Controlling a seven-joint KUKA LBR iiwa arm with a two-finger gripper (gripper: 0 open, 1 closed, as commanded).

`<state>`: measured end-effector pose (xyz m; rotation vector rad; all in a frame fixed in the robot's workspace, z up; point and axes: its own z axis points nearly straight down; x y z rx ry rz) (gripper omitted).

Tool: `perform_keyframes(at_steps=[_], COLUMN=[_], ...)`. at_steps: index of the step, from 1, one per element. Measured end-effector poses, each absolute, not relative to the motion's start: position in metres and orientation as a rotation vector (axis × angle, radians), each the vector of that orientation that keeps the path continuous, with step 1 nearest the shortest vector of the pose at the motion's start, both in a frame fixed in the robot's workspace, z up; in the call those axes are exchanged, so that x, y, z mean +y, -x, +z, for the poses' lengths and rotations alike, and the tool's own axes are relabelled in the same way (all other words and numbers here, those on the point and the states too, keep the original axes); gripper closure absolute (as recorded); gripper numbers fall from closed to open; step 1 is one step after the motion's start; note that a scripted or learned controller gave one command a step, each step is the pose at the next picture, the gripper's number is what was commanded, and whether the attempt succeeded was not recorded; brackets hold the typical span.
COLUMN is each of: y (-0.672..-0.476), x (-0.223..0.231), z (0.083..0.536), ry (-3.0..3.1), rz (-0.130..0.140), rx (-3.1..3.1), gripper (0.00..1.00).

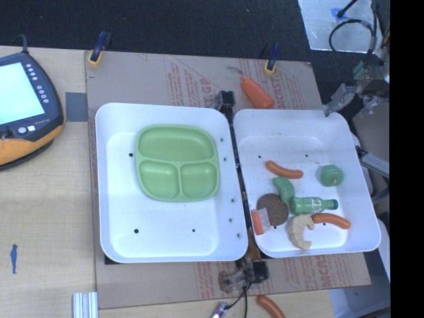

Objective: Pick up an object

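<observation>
We looked down at a slant on two shallow white plastic bins set side by side on a brown cardboard sheet. The left bin (119, 237) carried a pale green three-compartment plate (177, 162). The right bin (361, 240) held the loose pieces the task could draw on, clustered in its near half: a round dark brown cookie (273, 210), a green toy bottle (313, 205) lying on its side with its long axis running left to right, a pale curved croissant-like piece (301, 231), two orange sausages, one (284, 170) toward the middle and one (331, 220) just beside the bottle, and a small green round piece (330, 175) standing apart toward the right wall. The robot's gripper (344, 98) sat at the far right corner of that bin, above its rim, so every piece lay nearer to us and to the left of it, the green round piece nearest. It held nothing that we could see, and we could not tell its opening.
</observation>
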<state>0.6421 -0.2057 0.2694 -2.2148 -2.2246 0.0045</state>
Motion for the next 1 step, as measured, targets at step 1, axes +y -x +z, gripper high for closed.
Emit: perform_keyframes(at_steps=[1], y=[-0.6552], x=[-0.1165], z=[0.096], ry=[2.211], rz=[0.008], rx=[-2.224], gripper=[0.0])
